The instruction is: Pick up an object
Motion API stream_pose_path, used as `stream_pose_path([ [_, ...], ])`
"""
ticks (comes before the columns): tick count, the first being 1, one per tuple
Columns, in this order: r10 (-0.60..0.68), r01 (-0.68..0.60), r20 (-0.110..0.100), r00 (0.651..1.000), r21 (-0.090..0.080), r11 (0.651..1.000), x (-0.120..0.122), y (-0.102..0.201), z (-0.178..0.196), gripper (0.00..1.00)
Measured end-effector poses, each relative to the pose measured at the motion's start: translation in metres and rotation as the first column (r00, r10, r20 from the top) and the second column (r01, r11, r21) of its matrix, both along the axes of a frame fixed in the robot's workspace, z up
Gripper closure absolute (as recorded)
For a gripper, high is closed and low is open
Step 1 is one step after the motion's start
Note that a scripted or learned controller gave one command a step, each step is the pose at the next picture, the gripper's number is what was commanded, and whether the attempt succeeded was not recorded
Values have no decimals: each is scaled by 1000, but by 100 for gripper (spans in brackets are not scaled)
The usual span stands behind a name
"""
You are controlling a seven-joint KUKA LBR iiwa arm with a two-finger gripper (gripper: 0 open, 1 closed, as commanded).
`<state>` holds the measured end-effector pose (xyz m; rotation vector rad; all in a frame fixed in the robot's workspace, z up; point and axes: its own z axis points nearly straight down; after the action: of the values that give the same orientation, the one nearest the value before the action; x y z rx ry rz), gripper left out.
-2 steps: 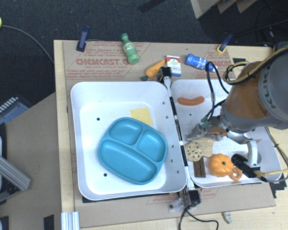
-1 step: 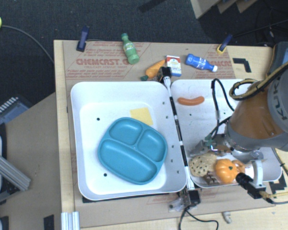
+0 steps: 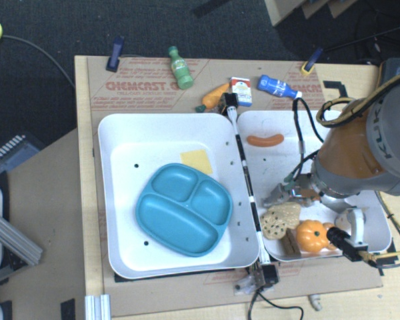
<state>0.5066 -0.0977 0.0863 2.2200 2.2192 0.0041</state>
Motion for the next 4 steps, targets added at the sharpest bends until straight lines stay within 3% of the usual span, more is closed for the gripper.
stream_pose_path([
  [1,1,-1,2,1000,-2,1000,90,-21,0,0],
  [2,1,-1,-4,1000,1,1000,-27,-18,0,0],
  [3,0,0,1,1000,-1,1000,3,-3,0,0],
  [4,0,0,-1,1000,0,1000,15,-4,0,0],
])
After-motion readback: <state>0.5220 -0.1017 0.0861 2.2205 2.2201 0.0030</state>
